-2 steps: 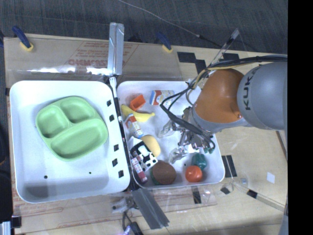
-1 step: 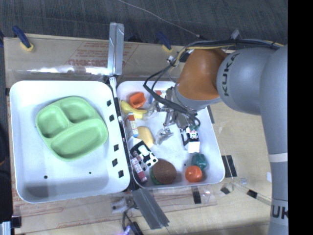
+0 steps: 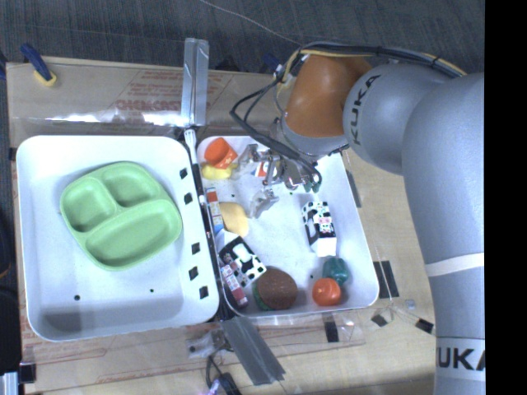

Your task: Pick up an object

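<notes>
The right bin (image 3: 350,220) holds several toy objects. An orange piece (image 3: 218,151) and a yellow piece (image 3: 216,171) lie at its far left corner, with a pale yellow piece (image 3: 234,218) below them. A black-and-white cow-pattern carton (image 3: 318,223) lies at centre right. A black-and-white checkered box (image 3: 240,262), a brown burger-like toy (image 3: 276,289), a red tomato-like toy (image 3: 326,291) and a teal piece (image 3: 334,269) sit along the near edge. My gripper (image 3: 270,189) hangs over the bin's upper middle, above the white floor between the pale yellow piece and the carton.
The left bin (image 3: 49,303) carries a green divided plate (image 3: 121,213). A metal divider bar (image 3: 195,81) rises between the bins. Black cables (image 3: 255,105) loop off the wrist over the right bin's far edge. The grey arm covers the right side.
</notes>
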Action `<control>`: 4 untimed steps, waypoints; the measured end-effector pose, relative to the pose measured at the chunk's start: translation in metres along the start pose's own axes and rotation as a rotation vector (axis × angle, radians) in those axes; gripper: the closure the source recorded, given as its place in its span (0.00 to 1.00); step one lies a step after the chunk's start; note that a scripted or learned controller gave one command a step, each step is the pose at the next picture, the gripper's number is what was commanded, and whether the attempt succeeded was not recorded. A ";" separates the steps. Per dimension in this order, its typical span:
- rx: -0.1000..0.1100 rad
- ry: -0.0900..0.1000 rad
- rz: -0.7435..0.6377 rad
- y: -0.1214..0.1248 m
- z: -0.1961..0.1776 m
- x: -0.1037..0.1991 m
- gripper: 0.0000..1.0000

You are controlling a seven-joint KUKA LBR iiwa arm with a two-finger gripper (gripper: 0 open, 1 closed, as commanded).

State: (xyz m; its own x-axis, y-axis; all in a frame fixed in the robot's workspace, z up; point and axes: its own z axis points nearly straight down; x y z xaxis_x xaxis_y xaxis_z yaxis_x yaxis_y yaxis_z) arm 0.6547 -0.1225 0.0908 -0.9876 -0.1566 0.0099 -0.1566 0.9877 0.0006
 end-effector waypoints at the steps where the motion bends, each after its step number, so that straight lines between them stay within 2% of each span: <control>1: 0.002 -0.009 0.077 -0.044 -0.001 0.080 0.00; 2: 0.001 -0.012 0.109 -0.062 -0.001 0.171 0.00; 3: 0.001 -0.013 0.100 -0.061 -0.001 0.170 0.00; 4: 0.006 -0.016 -0.181 -0.063 -0.110 0.158 0.00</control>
State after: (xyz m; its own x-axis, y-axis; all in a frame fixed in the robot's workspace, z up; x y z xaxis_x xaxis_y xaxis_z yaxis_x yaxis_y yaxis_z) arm 0.5092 -0.2098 0.2021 -0.9433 -0.3319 -0.0059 -0.3319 0.9433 -0.0046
